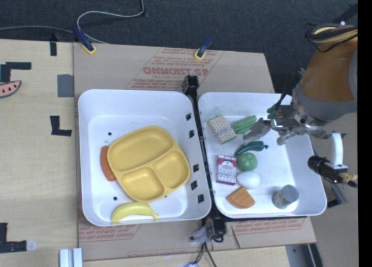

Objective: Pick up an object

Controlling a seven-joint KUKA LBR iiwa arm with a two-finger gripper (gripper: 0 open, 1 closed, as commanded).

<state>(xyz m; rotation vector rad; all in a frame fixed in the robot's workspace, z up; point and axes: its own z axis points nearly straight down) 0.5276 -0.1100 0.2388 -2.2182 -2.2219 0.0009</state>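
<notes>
Tabletop (pixel 35 161) of pale wood across the frame, brown cardboard sheet (pixel 174 68) laid over its middle. Grey arm (pixel 328 79) with orange band at the right edge, reaching left over the right bin. Left bin (pixel 93 114), white and shallow, at centre left; right bin (pixel 302 167) touching it along a black hinge line.

In the left bin: yellow divided tray (pixel 148 161) filling the middle, tilted; orange piece (pixel 106 164) tucked under its left edge; yellow banana (pixel 133 212) below it, at the bin's lower wall.

Gripper (pixel 260 132) above the upper middle of the right bin, fingers dark and spread narrowly, nothing seen between them.

In the right bin: green pickle-like piece (pixel 244 124) just left of the gripper; pale patterned block (pixel 221 128) beside it; green round fruit (pixel 247 161) below the fingers; red and white carton (pixel 226 170) to its left; white egg shape (pixel 249 179) touching the fruit's underside; orange wedge (pixel 240 198) lower still; grey can (pixel 285 196) at lower right, apart from the rest.
</notes>
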